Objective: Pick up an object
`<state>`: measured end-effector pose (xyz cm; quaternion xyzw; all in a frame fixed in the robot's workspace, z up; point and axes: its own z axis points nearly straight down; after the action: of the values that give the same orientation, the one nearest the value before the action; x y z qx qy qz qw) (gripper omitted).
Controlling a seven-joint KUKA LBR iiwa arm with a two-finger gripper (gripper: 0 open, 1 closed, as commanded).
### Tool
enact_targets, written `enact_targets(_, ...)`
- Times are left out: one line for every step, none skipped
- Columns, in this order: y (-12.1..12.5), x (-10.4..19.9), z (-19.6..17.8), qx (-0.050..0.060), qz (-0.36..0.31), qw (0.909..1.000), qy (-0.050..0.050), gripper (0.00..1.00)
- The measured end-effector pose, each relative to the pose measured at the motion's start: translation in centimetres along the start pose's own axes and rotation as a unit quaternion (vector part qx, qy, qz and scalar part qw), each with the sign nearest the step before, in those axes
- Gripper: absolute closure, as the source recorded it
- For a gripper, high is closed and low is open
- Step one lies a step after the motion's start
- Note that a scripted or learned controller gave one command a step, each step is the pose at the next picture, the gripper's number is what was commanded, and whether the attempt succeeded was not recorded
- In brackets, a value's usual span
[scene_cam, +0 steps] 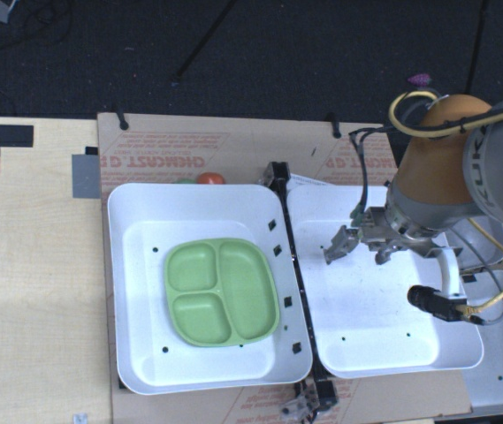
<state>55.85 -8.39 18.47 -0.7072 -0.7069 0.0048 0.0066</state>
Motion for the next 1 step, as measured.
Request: enact_targets(0.28,-0.04,-0.61,-0.006,-0.001,1.0000,-0.001,0.00)
